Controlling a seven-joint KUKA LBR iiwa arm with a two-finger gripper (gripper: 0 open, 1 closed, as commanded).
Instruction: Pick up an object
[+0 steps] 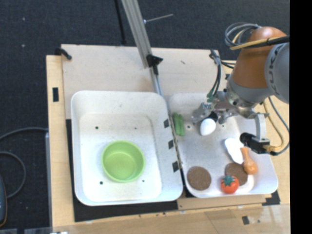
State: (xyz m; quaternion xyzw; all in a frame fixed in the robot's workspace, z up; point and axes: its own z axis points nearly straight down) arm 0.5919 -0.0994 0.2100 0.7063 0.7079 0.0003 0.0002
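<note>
At the centre right of the frame, the grey two-finger gripper (210, 117) hangs over the upper part of the right white bin (194, 103), and a small white egg-shaped object (207, 126) sits right at its tip; whether the fingers are closed on it I cannot tell. Lower right in that bin lie a round brown disc (199, 178), a red tomato-like toy (229, 184), an orange piece (248, 163) and a white oblong piece (234, 149), with a green oblong piece (178, 124) at its left wall. A lime-green plastic bowl (123, 161) sits in the left white bin (92, 104).

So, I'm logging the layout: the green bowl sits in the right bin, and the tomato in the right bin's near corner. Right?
Not quite. The camera view shows the green bowl in the left bin, not the right bin. The tomato is as you say.
</note>
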